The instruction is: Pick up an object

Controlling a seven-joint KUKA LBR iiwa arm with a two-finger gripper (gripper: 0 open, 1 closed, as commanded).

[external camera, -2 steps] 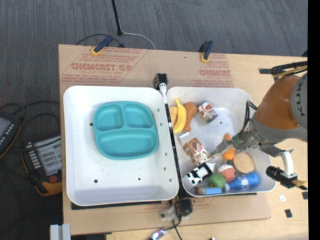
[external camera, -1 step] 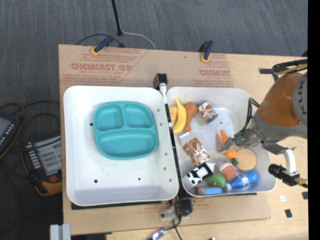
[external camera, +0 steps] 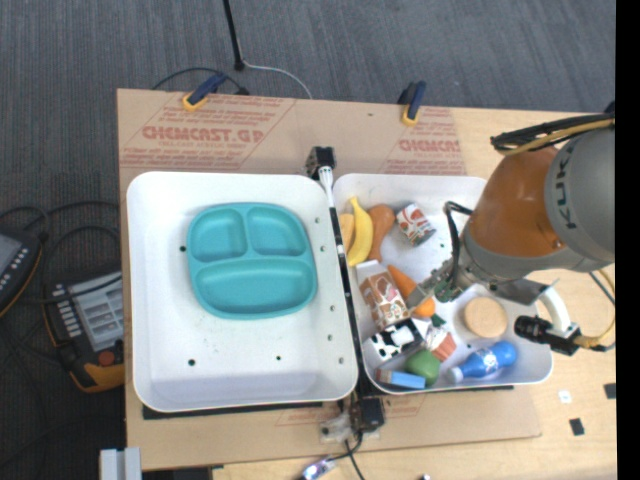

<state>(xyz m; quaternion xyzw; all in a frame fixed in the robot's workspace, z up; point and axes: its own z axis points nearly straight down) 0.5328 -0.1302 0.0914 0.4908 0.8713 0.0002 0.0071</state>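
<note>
The right bin (external camera: 470, 183) holds several toy items. A yellow banana (external camera: 358, 230), an orange vegetable (external camera: 381, 218) and a small red-and-white can (external camera: 415, 224) lie at its far left. Nearer lie a brown snack box (external camera: 383, 298), a carrot (external camera: 402, 280), a black-and-white cow-patterned piece (external camera: 395, 339), a green piece (external camera: 424, 365), a blue block (external camera: 405, 379), a blue bottle (external camera: 485, 361) and a round tan disc (external camera: 486, 318). My gripper (external camera: 440, 290) reaches down into the bin's middle, just right of the carrot and snack box; the wrist hides its tip.
The left bin (external camera: 160, 318) holds a teal divided plate (external camera: 250, 260). The arm's orange band (external camera: 515, 213) and grey body cover the right bin's far right part. Clamps (external camera: 411, 103) sit on the cardboard bench's far edge. Cables and a device lie on the floor at left.
</note>
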